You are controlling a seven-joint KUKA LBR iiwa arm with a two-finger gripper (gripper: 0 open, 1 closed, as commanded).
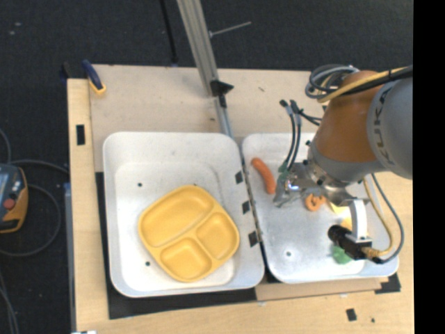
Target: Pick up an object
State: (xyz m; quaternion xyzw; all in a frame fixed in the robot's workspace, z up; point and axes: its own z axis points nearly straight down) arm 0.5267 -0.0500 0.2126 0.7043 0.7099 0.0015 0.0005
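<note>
The hand hung low over the right bin, its grip state impossible to tell, just beside an orange carrot near the bin's left wall.

Bench — pale wood, with a blue-and-yellow clamp at its far left corner; a slanted aluminium rail rises behind (grey, slotted) — black floor surrounds.

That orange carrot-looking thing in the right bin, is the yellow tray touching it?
Apart. The camera view shows the yellow tray lying in the left bin, the orange piece in the right bin, bin walls between them.
</note>
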